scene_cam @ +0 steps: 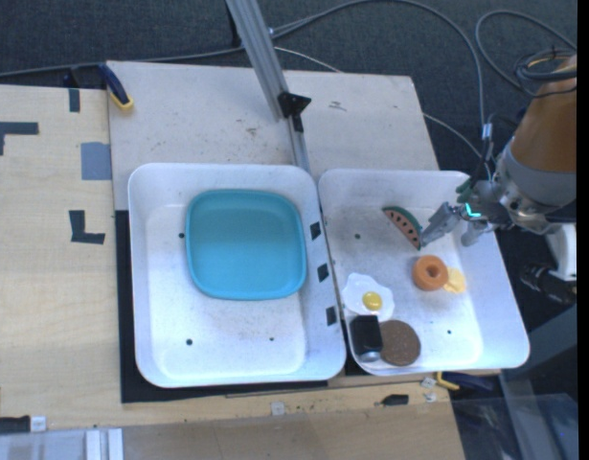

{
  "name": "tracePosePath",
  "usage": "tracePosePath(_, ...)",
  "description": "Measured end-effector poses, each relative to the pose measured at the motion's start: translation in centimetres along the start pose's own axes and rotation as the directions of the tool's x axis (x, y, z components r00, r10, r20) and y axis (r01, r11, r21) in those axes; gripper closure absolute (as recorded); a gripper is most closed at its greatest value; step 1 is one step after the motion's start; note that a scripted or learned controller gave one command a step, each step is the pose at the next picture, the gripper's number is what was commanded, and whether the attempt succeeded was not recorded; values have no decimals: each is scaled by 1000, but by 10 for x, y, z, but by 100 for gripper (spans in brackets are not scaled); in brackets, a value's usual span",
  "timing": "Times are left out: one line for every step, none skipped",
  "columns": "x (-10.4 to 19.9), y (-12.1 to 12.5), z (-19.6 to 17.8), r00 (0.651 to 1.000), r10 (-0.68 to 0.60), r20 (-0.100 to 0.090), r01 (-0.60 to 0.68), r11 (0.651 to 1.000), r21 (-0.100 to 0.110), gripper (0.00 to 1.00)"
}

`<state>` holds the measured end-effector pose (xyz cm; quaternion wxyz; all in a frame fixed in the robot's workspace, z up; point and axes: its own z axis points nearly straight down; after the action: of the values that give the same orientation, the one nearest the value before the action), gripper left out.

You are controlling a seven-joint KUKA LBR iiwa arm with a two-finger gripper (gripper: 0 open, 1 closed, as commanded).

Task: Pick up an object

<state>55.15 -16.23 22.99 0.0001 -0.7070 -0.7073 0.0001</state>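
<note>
Gripper [454, 225] hangs over the far right part of the right bin [495, 338], its two grey fingers [436, 226] spread apart with nothing between them. One finger points down-left toward the watermelon slice [403, 224], which lies near the bin's far edge, just beside that fingertip but apart from it. The other finger sits nearer the bin's right edge.

Just below the gripper, an orange donut [430, 273] rests in the middle of the right bin, with a small yellow piece [455, 281] touching its right side. Toward the bin's left edge lies a fried egg [370, 296], white with a yellow yolk. At the near left corner sit a black block [366, 334] and a brown round cookie [399, 343], side by side and touching.

Grey and orange, the arm [548, 147] reaches in past the bin's right edge.

The left bin [155, 257] holds a blue square plate [245, 243], lying flat near its middle and toward the far edge.
</note>
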Motion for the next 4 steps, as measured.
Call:
tracePosePath(0,0,0,1000,0,0,0,1000,0,0)
tracePosePath(8,5,57,1000,-1,-1,1,1000,5,0)
tracePosePath(15,6,101,1000,-1,-1,1,1000,3,0)
tracePosePath(13,8,122,1000,1,2,-1,1000,-8,0)
